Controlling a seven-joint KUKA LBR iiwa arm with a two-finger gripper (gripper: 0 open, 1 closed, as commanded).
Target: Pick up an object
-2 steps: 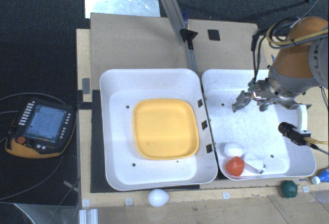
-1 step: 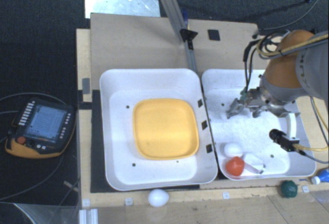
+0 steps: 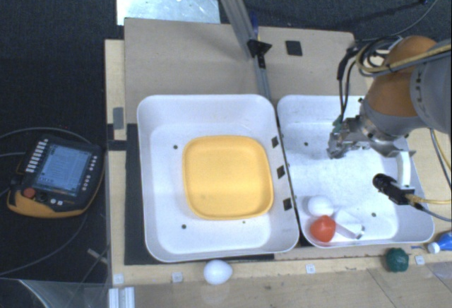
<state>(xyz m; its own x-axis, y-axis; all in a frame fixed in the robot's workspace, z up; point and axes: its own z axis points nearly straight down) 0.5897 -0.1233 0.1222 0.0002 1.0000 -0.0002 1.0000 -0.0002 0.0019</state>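
The left bin (image 3: 152, 179) holds one thing, a yellow square plate (image 3: 228, 176) lying flat at its middle. The right bin (image 3: 296, 116) holds three loose things crowded in its near corner: one white egg-shaped ball (image 3: 319, 205), one red ball (image 3: 323, 229) just beside it, and one thin white stick (image 3: 347, 232) touching the red ball. The gripper (image 3: 340, 142) hangs low over the far half of that bin, above bare floor; whether it is spread or pressed together cannot be told, and nothing shows in it. The pickable things lie nearer the camera and slightly left of the gripper, well apart from it.
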